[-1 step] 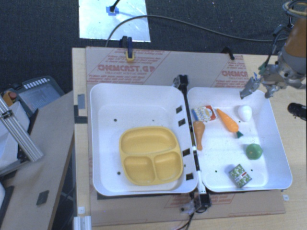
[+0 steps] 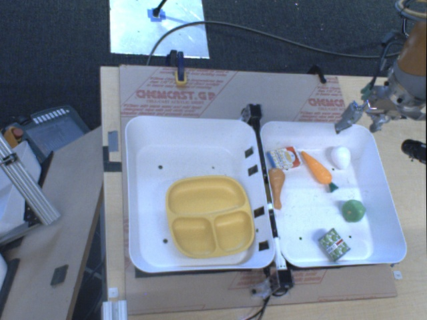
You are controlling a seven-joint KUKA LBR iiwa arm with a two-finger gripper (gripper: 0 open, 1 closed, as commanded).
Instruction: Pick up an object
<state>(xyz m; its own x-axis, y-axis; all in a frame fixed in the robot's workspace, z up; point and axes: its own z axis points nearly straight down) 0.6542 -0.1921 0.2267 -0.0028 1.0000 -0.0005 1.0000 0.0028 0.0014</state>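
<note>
The right bin (image 2: pixel 383 179) holds several small items: an orange carrot (image 2: pixel 317 168), a white egg (image 2: pixel 341 157), a green ball (image 2: pixel 353 210), a green patterned box (image 2: pixel 333 243), a small red and white packet (image 2: pixel 283 157) and an orange piece (image 2: pixel 276 185) by the divider. My gripper (image 2: pixel 362 117) hangs above the bin's far right corner, near the egg, with its two fingers spread and nothing between them.
The left bin (image 2: pixel 143 179) bears a yellow divided plate (image 2: pixel 209 214). Black clips run down the seam between the bins (image 2: pixel 257 172). A cable crosses the dark floor behind the bench. Grey equipment (image 2: pixel 33 159) stands at the left.
</note>
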